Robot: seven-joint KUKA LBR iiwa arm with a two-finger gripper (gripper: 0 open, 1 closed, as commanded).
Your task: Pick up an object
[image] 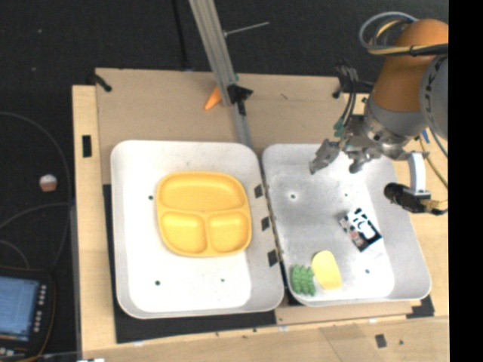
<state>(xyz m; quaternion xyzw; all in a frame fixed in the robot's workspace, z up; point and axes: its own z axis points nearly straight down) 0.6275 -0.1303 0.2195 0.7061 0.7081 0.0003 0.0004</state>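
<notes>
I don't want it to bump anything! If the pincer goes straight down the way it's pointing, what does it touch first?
Probably the bare floor of the right bin. The pincer points down at its far end, with nothing lying under it, though depth is hard to judge.

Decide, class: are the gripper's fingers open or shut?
Open: the gripper has two fingers spread apart over the right bin, nothing between them.

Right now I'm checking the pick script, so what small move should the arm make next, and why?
Probably travel toward the near end of the right bin: the open gripper hangs over bare floor with nothing between its fingers, while the black-and-white object, yellow piece and green piece lie there.
</notes>
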